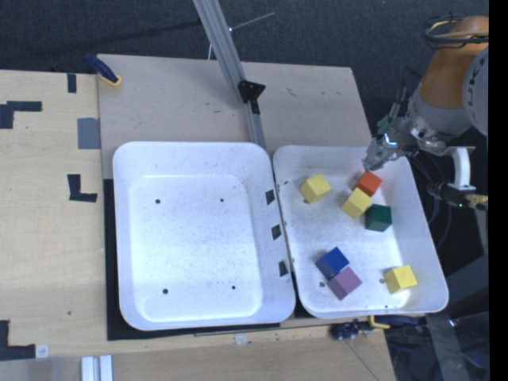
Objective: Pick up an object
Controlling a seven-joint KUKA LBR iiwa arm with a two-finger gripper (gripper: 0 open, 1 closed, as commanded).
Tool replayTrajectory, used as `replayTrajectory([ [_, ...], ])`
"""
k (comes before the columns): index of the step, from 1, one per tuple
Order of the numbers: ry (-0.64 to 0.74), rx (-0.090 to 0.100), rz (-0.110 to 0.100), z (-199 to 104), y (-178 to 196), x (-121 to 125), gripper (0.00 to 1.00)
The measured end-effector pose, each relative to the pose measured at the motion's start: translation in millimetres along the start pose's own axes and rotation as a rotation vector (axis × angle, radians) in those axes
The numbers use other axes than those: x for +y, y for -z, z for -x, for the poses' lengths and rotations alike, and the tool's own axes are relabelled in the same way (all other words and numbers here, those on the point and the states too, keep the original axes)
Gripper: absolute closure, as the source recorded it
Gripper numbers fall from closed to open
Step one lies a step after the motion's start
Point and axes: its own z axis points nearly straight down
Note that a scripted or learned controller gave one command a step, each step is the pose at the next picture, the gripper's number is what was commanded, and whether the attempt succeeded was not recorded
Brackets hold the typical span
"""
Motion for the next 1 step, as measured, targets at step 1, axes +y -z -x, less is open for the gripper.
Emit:
replayTrajectory([
  [1, 0.000, 0.000, -0.001, -2.6, 43.2, 2.6, 1.00],
])
